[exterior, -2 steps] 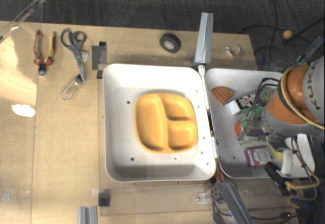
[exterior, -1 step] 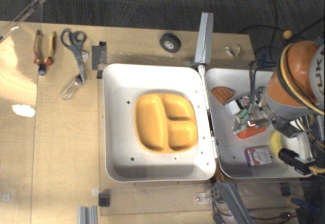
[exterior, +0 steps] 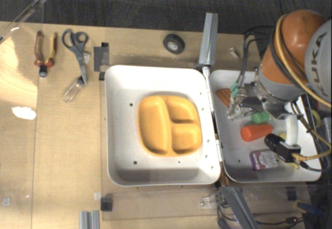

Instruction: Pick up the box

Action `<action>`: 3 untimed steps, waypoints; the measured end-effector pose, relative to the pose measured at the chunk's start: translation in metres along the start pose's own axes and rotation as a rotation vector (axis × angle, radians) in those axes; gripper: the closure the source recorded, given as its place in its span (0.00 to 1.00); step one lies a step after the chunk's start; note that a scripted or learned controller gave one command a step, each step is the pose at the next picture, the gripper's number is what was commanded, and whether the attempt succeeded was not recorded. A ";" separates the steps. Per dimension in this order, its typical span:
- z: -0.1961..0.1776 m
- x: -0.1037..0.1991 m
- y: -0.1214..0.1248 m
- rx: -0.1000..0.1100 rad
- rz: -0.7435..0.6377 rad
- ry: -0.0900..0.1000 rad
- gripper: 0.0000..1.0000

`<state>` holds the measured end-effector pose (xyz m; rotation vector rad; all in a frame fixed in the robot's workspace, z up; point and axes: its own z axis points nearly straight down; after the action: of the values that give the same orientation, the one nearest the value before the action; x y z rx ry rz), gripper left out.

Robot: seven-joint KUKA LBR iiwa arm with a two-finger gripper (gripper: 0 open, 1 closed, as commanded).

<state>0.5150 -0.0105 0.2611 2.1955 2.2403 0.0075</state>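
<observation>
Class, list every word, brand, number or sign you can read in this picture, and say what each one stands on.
"KU": large dark letters on the grey arm housing at the right edge; the rest of the word is cut off.
Purple box in the right bin: print on its face, too small and blurred to read.
Nothing else carries readable text.

Orange cylinder (exterior: 256, 132) close above box (exterior: 264, 159).

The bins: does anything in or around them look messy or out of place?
Nothing looks spilled or broken. The yellow divided tray lies slightly askew in the left bin. The small purple box lies near the right bin's front edge.
</observation>
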 end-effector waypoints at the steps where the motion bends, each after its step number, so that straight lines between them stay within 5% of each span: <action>1: 0.068 0.002 0.095 0.006 0.456 -0.003 1.00; 2: 0.000 0.026 0.070 0.003 0.974 -0.002 1.00; 3: -0.077 0.004 0.059 0.002 0.864 -0.001 1.00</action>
<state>0.5738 -0.0054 0.3388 2.9346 1.1165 0.0066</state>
